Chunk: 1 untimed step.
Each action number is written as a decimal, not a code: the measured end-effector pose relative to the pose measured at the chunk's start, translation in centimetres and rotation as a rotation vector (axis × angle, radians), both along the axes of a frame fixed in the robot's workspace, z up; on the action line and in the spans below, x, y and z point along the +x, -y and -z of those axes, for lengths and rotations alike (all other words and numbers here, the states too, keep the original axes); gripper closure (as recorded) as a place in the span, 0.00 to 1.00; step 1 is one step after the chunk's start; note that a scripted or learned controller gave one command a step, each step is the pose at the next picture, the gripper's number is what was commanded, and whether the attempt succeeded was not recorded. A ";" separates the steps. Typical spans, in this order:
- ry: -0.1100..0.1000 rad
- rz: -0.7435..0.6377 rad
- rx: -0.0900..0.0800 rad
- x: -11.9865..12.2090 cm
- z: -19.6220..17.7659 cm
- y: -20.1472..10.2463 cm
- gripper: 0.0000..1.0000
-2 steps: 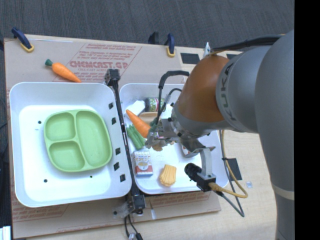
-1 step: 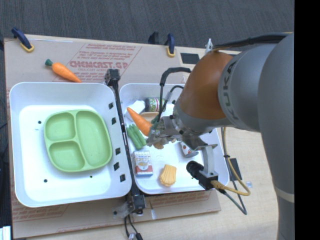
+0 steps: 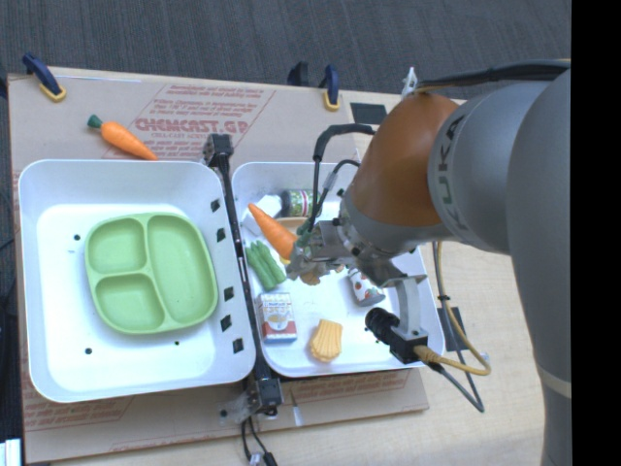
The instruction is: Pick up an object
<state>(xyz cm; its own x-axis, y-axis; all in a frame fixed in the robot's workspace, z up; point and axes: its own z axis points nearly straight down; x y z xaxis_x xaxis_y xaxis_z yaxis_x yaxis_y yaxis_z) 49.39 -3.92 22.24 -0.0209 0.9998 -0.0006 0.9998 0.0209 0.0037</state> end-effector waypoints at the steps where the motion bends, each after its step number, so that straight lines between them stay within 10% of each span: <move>1: 0.003 -0.005 0.000 0.1 -1.1 0.0 1.00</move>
